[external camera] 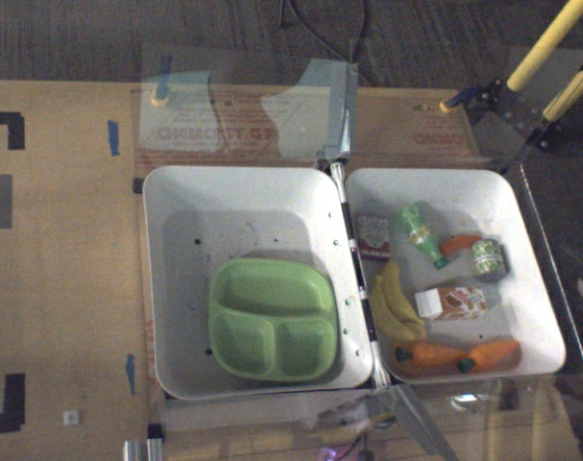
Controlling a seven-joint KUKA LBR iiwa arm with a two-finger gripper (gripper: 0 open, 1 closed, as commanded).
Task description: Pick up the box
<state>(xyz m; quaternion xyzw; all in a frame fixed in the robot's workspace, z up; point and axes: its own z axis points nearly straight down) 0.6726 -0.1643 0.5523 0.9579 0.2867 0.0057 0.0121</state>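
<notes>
Lying flat in the right bin (533, 257): the box (451, 303), long axis roughly left to right, white end just beside the banana (392, 310), carrots (459, 355) near below.

The setting is a robotics test lab. Indicators: a plywood bench (60, 286) carrying two white bins (166, 286), black and blue tape markers (112, 138) on the board, clear shielding panels (272, 113), a loose cable (325, 17), and grey carpet flooring (128, 17).
</notes>
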